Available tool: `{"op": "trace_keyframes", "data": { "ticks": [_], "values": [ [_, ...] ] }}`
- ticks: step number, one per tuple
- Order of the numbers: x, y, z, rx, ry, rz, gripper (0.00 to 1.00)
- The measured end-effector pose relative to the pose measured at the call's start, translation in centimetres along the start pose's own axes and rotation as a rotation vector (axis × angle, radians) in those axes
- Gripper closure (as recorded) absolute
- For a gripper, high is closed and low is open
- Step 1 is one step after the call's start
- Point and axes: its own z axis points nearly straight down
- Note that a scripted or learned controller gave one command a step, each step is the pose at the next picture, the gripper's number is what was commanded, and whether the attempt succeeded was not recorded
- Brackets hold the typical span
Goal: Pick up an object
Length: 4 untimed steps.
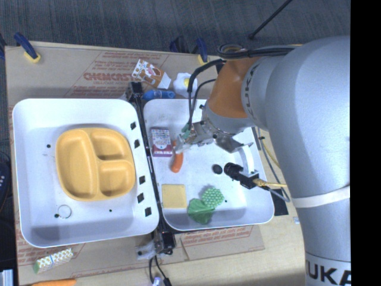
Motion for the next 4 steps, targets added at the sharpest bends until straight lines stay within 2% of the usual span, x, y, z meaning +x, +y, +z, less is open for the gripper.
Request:
{"op": "trace_keyframes", "data": {
  "ticks": [1, 2, 3, 4],
  "values": [
    [0.0, 0.0, 0.0, 0.000, 0.000, -0.001, 0.00],
    [0.6, -2.3, 2.0, 0.000, 0.000, 0.145, 0.00],
    [0.6, -2.3, 1.0, 0.001, 0.001, 0.142, 1.00],
    [-3.7, 0.7, -13.8, -0.007, -0.004, 0.099, 1.00]
  ]
}}
